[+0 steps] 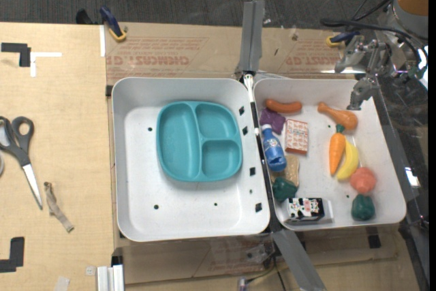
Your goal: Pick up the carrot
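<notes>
Orange carrot (336, 152) beside banana (349, 160), cardboard (163, 54) print reversed, unreadable, gripper (357, 97) above bin (310, 85)

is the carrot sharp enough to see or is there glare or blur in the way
Camera view: the carrot is sharp, evenly lit and free of glare, lying against the banana. The gripper near the right bin's back edge looks softer and cluttered with cables; shadows are faint.
</notes>
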Robot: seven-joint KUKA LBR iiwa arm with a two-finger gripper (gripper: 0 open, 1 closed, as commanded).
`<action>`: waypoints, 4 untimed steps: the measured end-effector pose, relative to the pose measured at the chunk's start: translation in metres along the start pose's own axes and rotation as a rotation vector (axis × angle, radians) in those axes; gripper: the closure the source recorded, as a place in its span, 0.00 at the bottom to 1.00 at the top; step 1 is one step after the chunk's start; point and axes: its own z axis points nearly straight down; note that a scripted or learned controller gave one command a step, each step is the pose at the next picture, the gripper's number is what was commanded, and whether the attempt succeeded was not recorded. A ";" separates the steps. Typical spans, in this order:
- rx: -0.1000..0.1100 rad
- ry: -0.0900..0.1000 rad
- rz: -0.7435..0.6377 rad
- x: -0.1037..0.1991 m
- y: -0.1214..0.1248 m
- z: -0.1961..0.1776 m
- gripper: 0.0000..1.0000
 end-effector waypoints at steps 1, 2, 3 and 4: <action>-0.001 0.000 -0.156 0.061 -0.045 0.092 0.00; -0.001 0.001 -0.218 0.065 -0.059 0.199 0.00; 0.000 -0.004 -0.223 0.063 -0.057 0.189 1.00; -0.001 -0.003 -0.318 0.057 0.018 0.095 1.00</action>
